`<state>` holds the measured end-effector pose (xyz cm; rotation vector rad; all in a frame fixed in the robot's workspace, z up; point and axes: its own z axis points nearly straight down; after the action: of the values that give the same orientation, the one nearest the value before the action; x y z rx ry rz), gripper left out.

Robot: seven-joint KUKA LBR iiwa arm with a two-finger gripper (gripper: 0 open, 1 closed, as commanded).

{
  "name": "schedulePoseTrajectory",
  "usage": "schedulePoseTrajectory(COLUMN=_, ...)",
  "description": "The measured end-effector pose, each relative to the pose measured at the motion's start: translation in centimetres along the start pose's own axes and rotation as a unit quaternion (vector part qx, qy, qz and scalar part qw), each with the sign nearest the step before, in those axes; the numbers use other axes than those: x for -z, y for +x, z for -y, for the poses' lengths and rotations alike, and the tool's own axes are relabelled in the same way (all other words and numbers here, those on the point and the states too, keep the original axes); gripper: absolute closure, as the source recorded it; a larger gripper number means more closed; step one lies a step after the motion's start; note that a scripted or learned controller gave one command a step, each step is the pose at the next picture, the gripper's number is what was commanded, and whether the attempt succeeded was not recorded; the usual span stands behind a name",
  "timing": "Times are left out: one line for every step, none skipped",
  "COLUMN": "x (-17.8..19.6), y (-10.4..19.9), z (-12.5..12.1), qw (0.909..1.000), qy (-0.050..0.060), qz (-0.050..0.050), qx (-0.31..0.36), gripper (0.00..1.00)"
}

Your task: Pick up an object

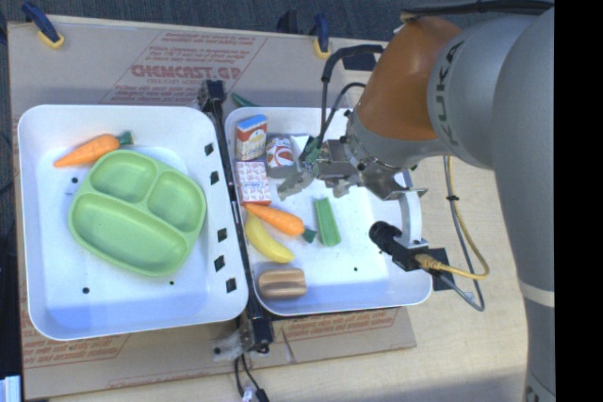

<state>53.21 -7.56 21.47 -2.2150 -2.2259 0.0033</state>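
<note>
**Pick target: green stick**

End effector (306,176) low in right white bin (377,292), finger state impossible to tell. Small green plastic stick (326,220) just below, beside orange toy carrot (275,218). Likely light, rigid, slick. Best gripped mid-length across narrow sides.

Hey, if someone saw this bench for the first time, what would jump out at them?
Probably the big grey arm with its orange band leaning over the right white bin, pincer above a clutter of toy food. Next, the green divided plastic plate in the left white bin.
</note>
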Motion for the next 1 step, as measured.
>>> schedulePoseTrajectory(x=1.06, y=0.01, z=-0.12, qw=1.0000, qy=-0.001, qz=0.000, qx=0.002, gripper=1.00)
